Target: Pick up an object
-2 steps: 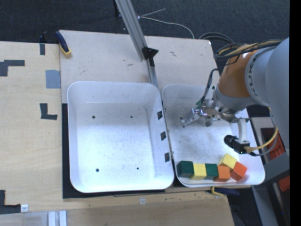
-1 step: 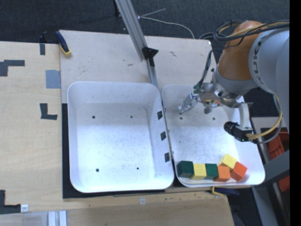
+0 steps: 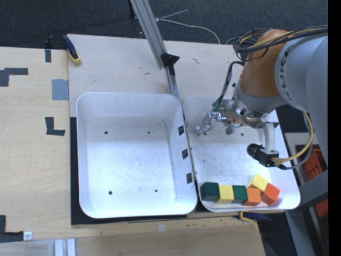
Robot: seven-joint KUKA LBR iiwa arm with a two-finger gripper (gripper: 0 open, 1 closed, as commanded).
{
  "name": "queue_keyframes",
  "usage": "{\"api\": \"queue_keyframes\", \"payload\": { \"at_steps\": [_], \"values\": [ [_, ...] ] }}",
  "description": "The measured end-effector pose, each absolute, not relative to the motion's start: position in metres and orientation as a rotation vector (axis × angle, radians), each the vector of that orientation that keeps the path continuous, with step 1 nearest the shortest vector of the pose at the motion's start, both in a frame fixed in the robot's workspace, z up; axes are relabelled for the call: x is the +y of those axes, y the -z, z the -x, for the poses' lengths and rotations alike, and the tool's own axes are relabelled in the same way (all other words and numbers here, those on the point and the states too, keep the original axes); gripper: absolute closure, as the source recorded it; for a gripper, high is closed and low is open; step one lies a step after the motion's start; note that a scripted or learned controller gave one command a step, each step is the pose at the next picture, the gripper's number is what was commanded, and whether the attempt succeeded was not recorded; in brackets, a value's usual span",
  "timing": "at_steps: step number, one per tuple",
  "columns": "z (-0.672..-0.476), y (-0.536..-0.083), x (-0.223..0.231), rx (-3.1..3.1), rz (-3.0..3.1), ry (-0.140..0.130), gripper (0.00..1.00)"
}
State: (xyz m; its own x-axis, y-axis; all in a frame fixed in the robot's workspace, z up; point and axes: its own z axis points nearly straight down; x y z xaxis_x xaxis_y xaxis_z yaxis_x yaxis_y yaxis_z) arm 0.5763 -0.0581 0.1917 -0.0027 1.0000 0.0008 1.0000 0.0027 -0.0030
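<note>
Several small blocks lie in a row along the front wall of the right bin: a dark green block, a yellow block, a green block, an orange block, a second yellow block and an orange-red block. My gripper hangs over the back left part of that bin, well behind the blocks. It is open, with only the white bin floor showing between its fingers.
The left bin stands beside the right one, their rims touching. A slanted metal rail rises from the back of the bench. A black cable unit hangs from the wrist over the right bin.
</note>
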Motion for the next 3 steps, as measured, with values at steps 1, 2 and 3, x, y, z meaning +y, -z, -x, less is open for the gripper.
{"api": "queue_keyframes", "payload": {
  "at_steps": [1,2,3],
  "values": [
    [-0.532,-0.186,-0.125,-2.212,2.228,-0.009,0.0],
    [-0.534,-0.195,-0.149,-2.221,2.22,-0.002,0.0],
    [-0.516,-0.243,-0.094,-2.229,2.215,0.005,0.0]
  ]
}}
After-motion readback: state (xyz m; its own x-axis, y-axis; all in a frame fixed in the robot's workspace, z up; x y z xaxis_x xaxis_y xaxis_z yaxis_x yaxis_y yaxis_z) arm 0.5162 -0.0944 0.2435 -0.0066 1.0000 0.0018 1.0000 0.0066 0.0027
